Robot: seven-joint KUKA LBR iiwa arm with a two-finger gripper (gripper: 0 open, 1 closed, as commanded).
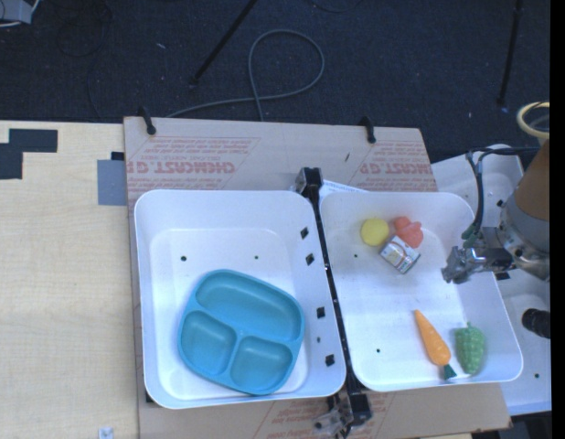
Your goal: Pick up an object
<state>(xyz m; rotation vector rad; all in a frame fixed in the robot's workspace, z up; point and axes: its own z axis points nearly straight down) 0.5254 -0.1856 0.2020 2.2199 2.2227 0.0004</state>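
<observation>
The right bin (383, 355) holds a yellow ball (375, 231), an orange-red toy (409, 230) beside it, and a small silver can (399, 255) just below them. An orange carrot (432, 337) and a green leafy toy (470, 347) lie near the bin's front right corner. My gripper (462, 267) hangs over the bin's right side, to the right of the can and apart from it. Nothing shows between its tips.
The left bin (164, 236) holds a blue divided plate (241, 330). A black divider with clips (321, 282) runs between the bins. The arm's grey body (529, 218) comes in at the right edge. A cardboard sheet (228, 158) lies behind the bins.
</observation>
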